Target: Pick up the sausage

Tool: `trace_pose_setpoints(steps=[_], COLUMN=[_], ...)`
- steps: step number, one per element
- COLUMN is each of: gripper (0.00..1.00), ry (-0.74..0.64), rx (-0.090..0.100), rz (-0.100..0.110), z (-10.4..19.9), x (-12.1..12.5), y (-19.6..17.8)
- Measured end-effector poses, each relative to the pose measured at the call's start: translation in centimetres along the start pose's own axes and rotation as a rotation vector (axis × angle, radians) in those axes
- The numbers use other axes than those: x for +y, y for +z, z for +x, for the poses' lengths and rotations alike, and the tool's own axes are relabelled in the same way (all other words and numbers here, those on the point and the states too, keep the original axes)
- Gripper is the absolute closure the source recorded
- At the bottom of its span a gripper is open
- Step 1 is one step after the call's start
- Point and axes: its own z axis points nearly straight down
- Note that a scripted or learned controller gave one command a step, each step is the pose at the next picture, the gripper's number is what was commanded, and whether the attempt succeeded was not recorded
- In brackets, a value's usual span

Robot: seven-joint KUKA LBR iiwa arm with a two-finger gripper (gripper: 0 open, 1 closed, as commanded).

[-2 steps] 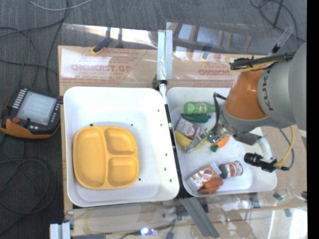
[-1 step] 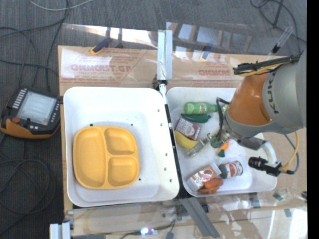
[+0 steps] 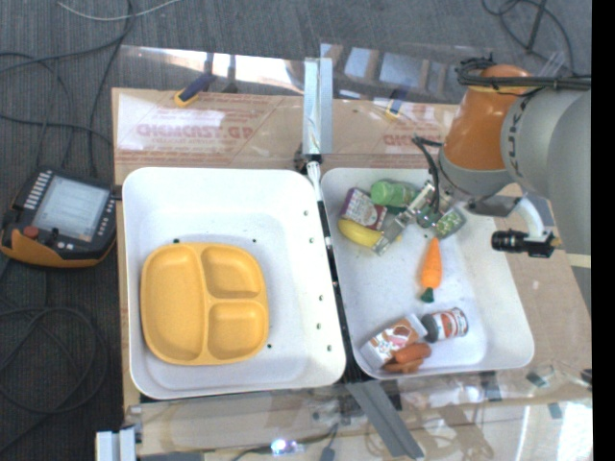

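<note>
The sausage (image 3: 410,357) is a short reddish-orange piece lying at the front edge of the right bin (image 3: 500,286), against a small printed packet (image 3: 393,338). My gripper (image 3: 396,232) is low over the back of that same bin, pointing down-left between a yellow banana (image 3: 356,233) and a green item (image 3: 390,193). It is well behind the sausage, with the carrot (image 3: 431,264) lying between them. Nothing shows in its grasp.
A dark-capped jar (image 3: 446,325) lies beside the packet. A purple-and-white packet (image 3: 360,206) sits near the banana. The left bin (image 3: 288,209) holds a yellow divided plate (image 3: 204,302). A teach pendant (image 3: 60,217) rests on the floor at left.
</note>
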Motion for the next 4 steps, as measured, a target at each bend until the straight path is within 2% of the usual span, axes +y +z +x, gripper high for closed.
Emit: trace_pose_setpoints(steps=[1,2,3,4], gripper=[0.00,0.00,0.00,0.00], ry=[-0.394,-0.621,-0.776,-0.923], rx=[-0.006,0.001,0.012,-0.011], rz=[-0.007,-0.001,0.018,-0.005], z=[5.7,1.1,0.9,-3.2], x=[-2.8,0.8,2.7,-0.8], y=[-8.5,-3.4,-1.6,-2.6])
